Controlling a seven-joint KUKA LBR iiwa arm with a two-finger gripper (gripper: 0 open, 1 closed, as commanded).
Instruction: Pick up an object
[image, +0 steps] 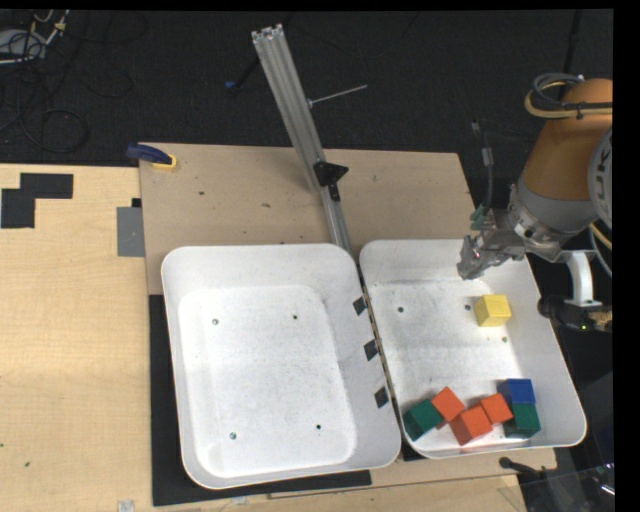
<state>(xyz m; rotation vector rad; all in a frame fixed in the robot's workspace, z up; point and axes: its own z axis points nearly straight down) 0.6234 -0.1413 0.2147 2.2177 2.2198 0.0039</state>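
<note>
Using the right bin (560, 400) as the landmark: orange, green and blue blocks (478, 411) are crowding its near edge, a yellow block (492, 310) is sitting alone farther back toward its far right, and the jaws (474, 262) are hovering just beyond that block, gripping nothing; whether they are apart cannot be told

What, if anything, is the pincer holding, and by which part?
Nothing: the pincer hangs over the right bin, apart from the yellow cube, with no object between its tips.
</note>
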